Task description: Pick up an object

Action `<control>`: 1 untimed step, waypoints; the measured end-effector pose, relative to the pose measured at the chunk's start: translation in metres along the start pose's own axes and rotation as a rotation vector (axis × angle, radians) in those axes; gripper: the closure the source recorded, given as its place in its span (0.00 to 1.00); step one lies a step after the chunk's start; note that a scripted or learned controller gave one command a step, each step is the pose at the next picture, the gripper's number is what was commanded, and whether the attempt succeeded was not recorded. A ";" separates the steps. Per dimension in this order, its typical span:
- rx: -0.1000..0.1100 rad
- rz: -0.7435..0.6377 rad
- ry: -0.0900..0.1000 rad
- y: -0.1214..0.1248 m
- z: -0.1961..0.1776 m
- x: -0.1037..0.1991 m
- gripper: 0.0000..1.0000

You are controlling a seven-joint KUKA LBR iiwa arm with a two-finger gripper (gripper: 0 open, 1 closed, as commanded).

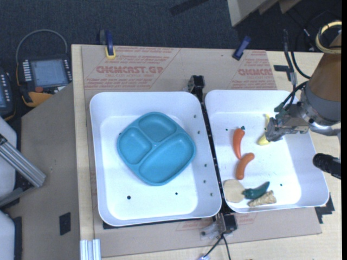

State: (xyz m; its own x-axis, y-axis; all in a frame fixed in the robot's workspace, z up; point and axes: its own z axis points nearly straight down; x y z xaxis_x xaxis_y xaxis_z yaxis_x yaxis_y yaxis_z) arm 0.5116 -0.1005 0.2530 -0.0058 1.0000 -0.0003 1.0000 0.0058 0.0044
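The pincer (272, 130) is low in the right bin (303, 191), and a small yellow object (263, 140) lies just at its tip, touching or nearly touching; I cannot tell if the pincer is apart or together, or if it has the object. This yellow piece looks like toy food of plastic: I judge it light, stiff and a little slippery, so it should be taken across its narrow middle. To the left of the pincer lies a toy carrot (238, 142), and below it an orange sausage-like piece (243, 165); both are long and thin, and easy to take across the width. Further below, near the front wall, are a flat beige piece (233, 190), a teal piece (257, 190) and a tan piece (263, 200), close together, so harder to separate. Far to the left, the left bin (108, 145) holds a blue divided plate (156, 148), wide and flat, bad for a grasp.
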 end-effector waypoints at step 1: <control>0.002 0.004 0.000 0.033 0.014 0.035 1.00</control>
State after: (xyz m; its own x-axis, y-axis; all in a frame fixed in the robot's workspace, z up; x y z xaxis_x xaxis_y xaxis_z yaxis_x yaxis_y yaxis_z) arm 0.5447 -0.0654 0.2388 -0.0014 1.0000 -0.0008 1.0000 0.0014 0.0021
